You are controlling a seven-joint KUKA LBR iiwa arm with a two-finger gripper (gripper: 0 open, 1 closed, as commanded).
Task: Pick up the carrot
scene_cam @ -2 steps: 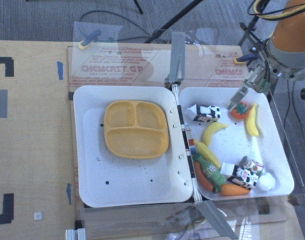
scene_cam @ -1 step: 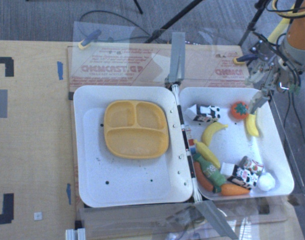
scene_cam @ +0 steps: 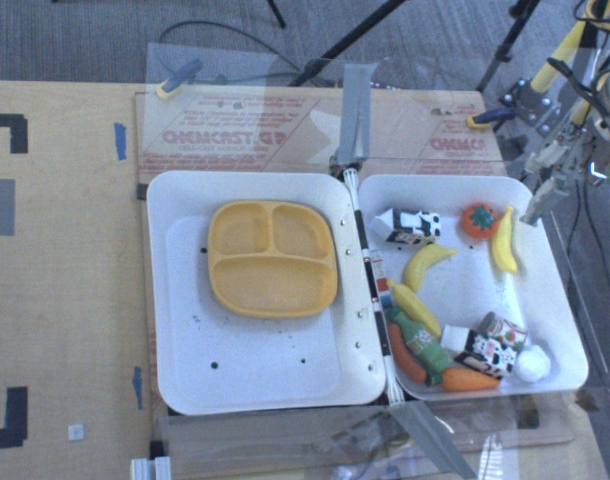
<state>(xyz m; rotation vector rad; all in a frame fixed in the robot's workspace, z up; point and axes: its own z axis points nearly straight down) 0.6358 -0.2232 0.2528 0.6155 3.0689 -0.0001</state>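
The gripper (scene_cam: 538,204) hangs at the far right rim of the right bin (scene_cam: 570,298); whether its fingers are apart or together I cannot tell. It is well away from the carrot (scene_cam: 469,379), which lies untouched at the bin's near edge beside a green bottle (scene_cam: 422,346) and a cow-patterned carton (scene_cam: 493,344). Judging by this, reach, grasp and lift are all left to do.

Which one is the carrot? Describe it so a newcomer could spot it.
Look in the right bin, at its near edge. The carrot lies flat there, beside the white ball and below the cow-patterned carton. It is orange and tapered, unlike the yellow bananas farther back and the round tomato.
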